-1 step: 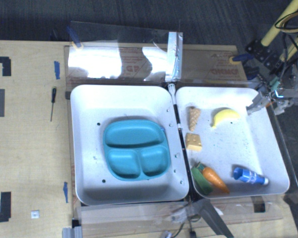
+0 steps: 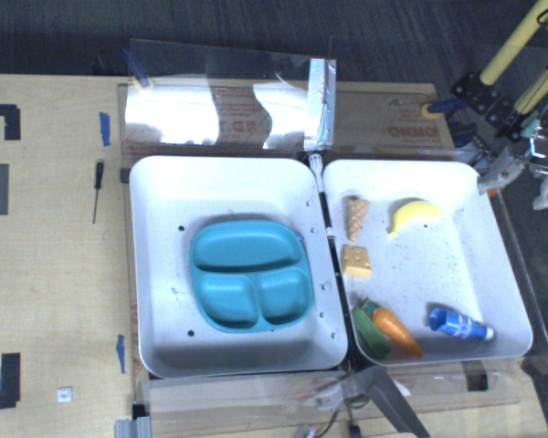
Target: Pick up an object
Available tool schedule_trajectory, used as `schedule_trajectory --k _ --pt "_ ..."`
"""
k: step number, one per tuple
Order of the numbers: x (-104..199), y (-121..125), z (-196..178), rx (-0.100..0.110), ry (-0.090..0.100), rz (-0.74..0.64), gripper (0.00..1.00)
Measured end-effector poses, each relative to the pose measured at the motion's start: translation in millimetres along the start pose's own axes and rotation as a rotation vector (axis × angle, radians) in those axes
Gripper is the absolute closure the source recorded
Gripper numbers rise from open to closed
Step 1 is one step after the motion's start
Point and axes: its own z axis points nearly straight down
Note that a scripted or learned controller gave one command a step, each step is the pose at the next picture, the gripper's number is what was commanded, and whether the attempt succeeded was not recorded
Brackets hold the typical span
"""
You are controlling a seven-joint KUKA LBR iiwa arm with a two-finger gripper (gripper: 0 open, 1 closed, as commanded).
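In the right shallow white plastic bin [image 2: 502,245] we see five small things that could be picked up, all lying loose on its floor. A yellow banana-shaped toy [image 2: 413,214] lies toward the far side, about midway across. To its left, close to the wall shared with the other bin, a tan waffle-textured cone piece [image 2: 356,216] stands in line with a pale yellow cracker-like square [image 2: 356,261] just nearer to us; the two are close but apart. At the near left corner an orange plastic carrot with a green leafy top [image 2: 389,328] lies at a slant, its green end against the corner. To the right of it, near the front wall, a blue tube with a white cap [image 2: 458,323] lies on its side, cap pointing right, apart from the carrot. The left shallow white plastic bin [image 2: 155,208] holds a blue three-compartment plastic tray [image 2: 250,273] resting flat in its middle. The two bins touch along their inner walls. At the far right, beyond the corner of the right bin, we see the gripper [image 2: 516,149] hanging above the bench edge, well apart from every object; we cannot tell how it is set. A clear plastic sheet [image 2: 224,108] stands behind the left bin on the wooden bench [image 2: 46,290].
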Motion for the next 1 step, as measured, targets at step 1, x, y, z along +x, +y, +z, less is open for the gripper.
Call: schedule_trajectory --k 1 --pt "18.5 0.2 125.6 0.015 0.001 -0.063 0.00"
